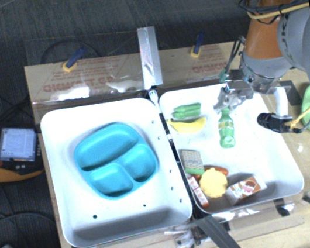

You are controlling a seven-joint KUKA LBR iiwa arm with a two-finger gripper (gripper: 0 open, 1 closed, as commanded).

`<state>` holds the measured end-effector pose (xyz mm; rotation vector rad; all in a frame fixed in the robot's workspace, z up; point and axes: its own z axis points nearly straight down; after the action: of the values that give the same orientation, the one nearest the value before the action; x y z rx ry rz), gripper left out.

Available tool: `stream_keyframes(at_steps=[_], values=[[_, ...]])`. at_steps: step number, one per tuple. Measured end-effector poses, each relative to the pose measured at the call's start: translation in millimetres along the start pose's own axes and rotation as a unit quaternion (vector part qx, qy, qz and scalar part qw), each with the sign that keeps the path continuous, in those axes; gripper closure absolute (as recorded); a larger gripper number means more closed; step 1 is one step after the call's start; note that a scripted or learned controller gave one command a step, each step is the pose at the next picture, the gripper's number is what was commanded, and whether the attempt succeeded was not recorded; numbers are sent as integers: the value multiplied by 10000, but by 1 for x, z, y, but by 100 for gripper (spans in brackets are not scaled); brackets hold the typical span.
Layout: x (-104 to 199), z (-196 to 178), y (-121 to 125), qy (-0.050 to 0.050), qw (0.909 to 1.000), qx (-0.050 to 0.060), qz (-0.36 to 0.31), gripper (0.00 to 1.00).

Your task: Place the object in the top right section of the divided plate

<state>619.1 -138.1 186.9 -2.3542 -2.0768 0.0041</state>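
Item: green bottle (225, 130), lying in right bin (280, 158), just below my end effector (229, 100). Finger state: I cannot tell. Nothing seen pinched. Target: blue plate (115, 158), left bin (64, 184). Handling note: I centre over the bottle's body, descend square, grip across its width.

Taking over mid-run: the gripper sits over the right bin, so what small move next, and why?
Probably lower straight onto the green bottle: the gripper hovers just above its cap, nothing shows between its fingers, and the blue divided plate waits in the left bin.
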Motion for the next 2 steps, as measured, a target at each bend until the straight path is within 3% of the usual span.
stream_keyframes(at_steps=[1, 2], values=[[-5, 39, -78, 5, 9996, 11, -291, 100], [-5, 39, -78, 5, 9996, 5, -292, 0]])
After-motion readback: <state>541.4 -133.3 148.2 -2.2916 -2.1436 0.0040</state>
